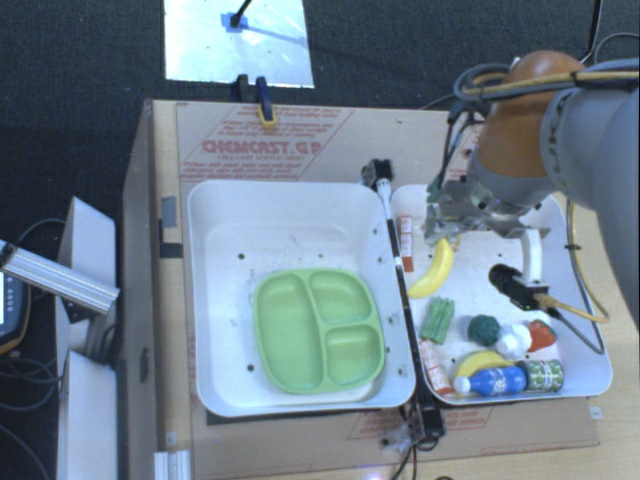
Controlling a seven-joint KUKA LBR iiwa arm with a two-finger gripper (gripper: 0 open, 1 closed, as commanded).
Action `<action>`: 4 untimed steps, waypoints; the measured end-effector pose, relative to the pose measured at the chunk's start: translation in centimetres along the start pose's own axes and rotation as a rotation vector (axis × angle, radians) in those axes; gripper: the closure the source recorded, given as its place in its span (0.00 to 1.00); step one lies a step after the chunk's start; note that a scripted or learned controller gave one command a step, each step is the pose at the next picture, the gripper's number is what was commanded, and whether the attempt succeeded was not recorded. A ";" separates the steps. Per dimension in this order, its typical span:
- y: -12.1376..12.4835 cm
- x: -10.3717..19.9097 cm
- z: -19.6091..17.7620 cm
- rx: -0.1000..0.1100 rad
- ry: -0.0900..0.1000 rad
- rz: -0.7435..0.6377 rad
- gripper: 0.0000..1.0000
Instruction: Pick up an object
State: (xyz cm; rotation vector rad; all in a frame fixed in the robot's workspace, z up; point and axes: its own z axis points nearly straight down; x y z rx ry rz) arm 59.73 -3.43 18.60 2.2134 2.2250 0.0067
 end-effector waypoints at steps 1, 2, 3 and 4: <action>-3.6 1.7 -5.4 0.002 -0.001 0.000 1.00; -3.9 3.1 -5.3 0.004 0.000 0.000 1.00; -6.1 3.3 -6.0 0.004 0.000 0.004 1.00; -9.1 4.6 -6.2 0.004 0.000 0.001 1.00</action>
